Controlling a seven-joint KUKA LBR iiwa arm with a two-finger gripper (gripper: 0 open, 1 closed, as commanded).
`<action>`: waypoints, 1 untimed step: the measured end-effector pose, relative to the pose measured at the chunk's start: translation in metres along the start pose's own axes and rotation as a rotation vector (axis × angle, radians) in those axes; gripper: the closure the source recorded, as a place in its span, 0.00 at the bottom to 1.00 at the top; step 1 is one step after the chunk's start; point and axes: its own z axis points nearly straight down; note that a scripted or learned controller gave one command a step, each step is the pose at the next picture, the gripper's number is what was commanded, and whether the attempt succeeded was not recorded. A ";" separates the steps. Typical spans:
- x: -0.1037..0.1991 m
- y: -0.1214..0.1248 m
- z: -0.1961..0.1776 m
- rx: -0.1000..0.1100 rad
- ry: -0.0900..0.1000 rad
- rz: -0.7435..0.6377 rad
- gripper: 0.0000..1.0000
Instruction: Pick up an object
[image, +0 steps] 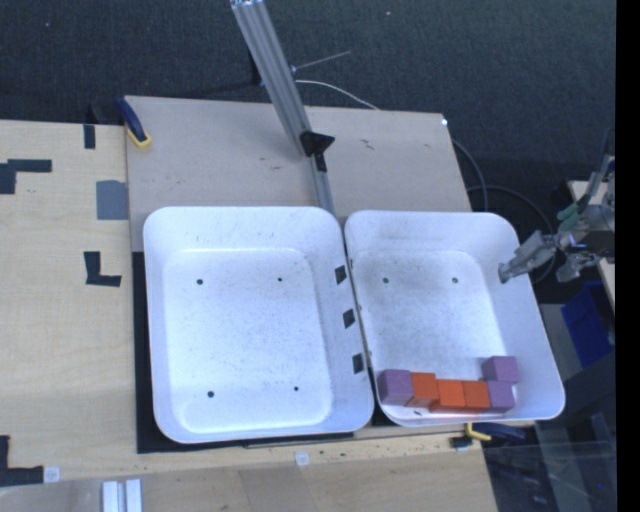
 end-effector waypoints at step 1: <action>0.031 0.053 0.048 0.006 0.002 -0.006 0.00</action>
